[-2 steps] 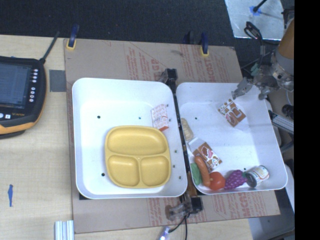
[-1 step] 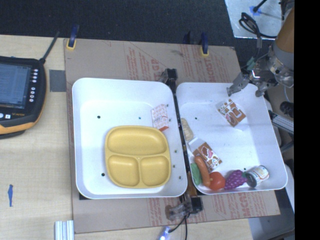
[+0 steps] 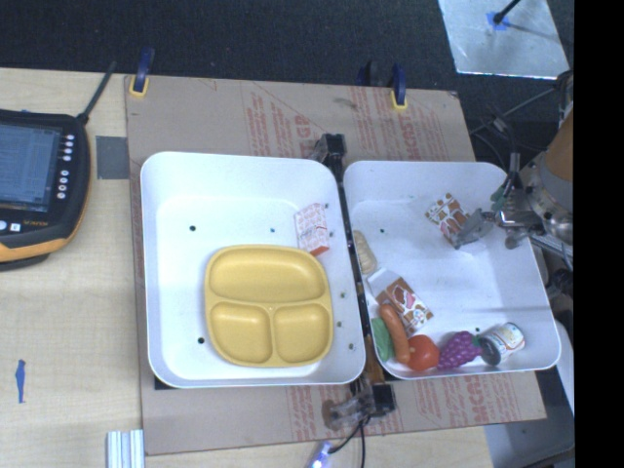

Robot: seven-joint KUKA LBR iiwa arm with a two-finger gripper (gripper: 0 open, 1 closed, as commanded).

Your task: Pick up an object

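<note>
Gripper (image 3: 475, 230) sits at the right bin's (image 3: 517, 271) upper right, fingers seemingly narrow beside a packet (image 3: 445, 213); bin centre open, toys crowd the lower edge.

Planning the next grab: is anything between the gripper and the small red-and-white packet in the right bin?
Nothing visible. The gripper sits right beside the packet, on its right, over bare bin floor. The other items lie farther toward the bin's front and left edge.
</note>
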